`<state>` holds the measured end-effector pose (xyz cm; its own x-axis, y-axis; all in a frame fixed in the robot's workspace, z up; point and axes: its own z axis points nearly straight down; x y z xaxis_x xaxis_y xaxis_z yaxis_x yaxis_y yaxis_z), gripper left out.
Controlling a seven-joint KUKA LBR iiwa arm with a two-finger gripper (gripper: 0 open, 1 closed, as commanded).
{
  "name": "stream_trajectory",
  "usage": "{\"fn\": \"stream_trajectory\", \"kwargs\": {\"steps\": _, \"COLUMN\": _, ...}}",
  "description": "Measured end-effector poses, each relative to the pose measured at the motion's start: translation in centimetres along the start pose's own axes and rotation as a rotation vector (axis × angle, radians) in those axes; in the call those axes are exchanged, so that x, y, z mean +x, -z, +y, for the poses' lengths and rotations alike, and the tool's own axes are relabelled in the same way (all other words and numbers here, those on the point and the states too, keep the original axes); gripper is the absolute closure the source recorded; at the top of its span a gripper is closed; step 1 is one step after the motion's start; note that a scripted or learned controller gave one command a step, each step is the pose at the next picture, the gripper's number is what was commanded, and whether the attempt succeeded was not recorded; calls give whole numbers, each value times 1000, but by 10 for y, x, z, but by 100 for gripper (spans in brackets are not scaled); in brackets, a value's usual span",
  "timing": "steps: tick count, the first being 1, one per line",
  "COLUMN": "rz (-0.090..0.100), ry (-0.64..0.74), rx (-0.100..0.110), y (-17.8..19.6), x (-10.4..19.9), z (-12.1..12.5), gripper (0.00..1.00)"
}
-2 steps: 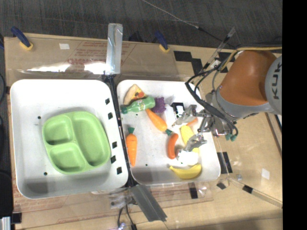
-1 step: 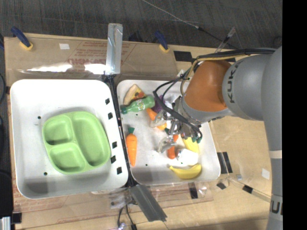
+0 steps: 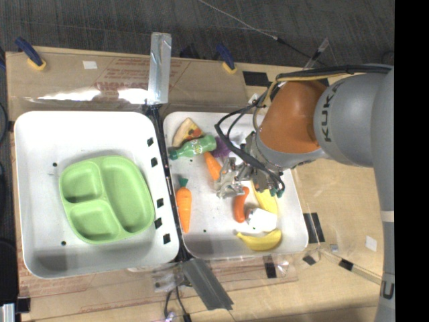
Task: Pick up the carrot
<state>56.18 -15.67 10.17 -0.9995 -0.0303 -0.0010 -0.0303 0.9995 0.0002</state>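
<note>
The bench (image 3: 100, 72) is brown cardboard. The left bin (image 3: 40, 180) holds a green tray (image 3: 105, 196). In the right bin (image 3: 201, 230), the carrot (image 3: 183, 206) lies near the left wall, free on its right side. More toys lie further right, with a banana (image 3: 258, 240) at the near edge. The gripper (image 3: 231, 183) points down over the bin's middle; whether its jaws are apart, I cannot tell.
</note>
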Motion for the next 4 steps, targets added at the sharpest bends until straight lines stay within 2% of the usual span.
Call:
{"fn": "stream_trajectory", "kwargs": {"steps": 1, "rz": -13, "ry": -103, "rx": 0, "y": 124, "x": -2, "z": 84, "gripper": 100}}
{"fn": "stream_trajectory", "kwargs": {"steps": 2, "rz": -7, "ry": -161, "rx": 0, "y": 183, "x": 62, "z": 133, "gripper": 100}}
{"fn": "stream_trajectory", "kwargs": {"steps": 3, "rz": 5, "ry": -329, "rx": 1, "y": 119, "x": 45, "z": 195, "gripper": 100}}
{"fn": "stream_trajectory", "kwargs": {"steps": 4, "rz": -1, "ry": -195, "rx": 1, "y": 102, "x": 16, "z": 138, "gripper": 100}}
